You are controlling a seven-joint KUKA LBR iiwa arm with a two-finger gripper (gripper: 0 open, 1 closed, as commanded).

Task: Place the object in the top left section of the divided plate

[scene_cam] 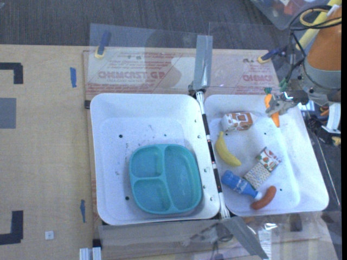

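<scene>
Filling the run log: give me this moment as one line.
claw: over right bin's top edge | divided plate: left bin, no object in it | banana: right bin

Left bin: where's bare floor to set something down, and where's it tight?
In the left bin, the far half behind the teal divided plate is bare, as is a strip along its left wall. The plate fills the near right corner. The right bin is crowded: carton, banana, box, bottle, sausage.
</scene>
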